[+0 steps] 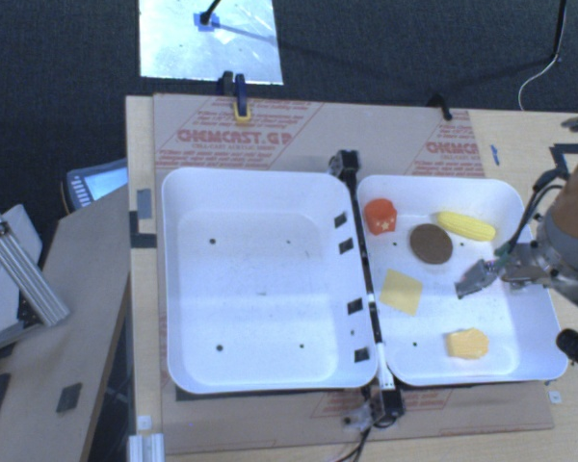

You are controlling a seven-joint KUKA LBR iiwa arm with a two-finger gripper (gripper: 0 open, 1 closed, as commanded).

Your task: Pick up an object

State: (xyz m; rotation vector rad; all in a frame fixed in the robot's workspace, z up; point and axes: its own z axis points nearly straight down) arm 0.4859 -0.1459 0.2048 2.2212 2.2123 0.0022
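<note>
Carpet (58, 56), dark, surrounds the bench (299, 128), and the left bin (255, 287) sits bare and wide. Across the divider, the right bin (520, 354) carries an orange block (380, 216), a yellow square (402, 292), a brown disc (431, 244), a corn cob (466, 225) and an orange lump (467, 344). The gripper (474, 280) hovers just right of the disc, fingers too blurred to judge, pinching nothing visible.
</note>
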